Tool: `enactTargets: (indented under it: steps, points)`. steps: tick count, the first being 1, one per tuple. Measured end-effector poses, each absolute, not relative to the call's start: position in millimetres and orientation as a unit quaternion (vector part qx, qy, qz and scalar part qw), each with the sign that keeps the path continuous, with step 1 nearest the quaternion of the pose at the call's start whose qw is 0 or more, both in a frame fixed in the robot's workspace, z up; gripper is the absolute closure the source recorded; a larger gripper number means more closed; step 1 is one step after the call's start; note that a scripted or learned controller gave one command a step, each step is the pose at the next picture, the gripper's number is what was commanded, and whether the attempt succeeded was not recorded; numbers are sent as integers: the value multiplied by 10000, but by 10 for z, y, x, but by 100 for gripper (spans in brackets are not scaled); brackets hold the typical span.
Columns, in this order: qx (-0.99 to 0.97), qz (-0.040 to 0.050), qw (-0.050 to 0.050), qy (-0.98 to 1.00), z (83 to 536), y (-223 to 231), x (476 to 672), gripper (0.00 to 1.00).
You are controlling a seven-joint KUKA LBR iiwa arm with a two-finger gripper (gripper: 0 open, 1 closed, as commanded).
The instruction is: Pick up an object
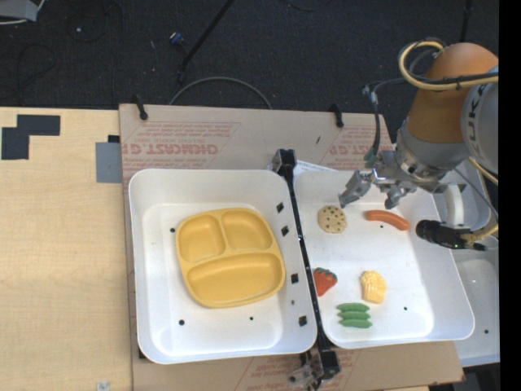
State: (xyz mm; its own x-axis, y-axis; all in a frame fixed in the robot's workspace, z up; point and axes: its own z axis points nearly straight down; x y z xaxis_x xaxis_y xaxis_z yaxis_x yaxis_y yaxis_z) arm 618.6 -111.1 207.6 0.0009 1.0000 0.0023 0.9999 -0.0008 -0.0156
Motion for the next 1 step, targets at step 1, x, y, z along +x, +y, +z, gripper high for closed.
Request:
enactTargets:
  steps: [1]
  points:
    - [-7069, 10, 16, -7073, 2144, -1113, 6213, 0]
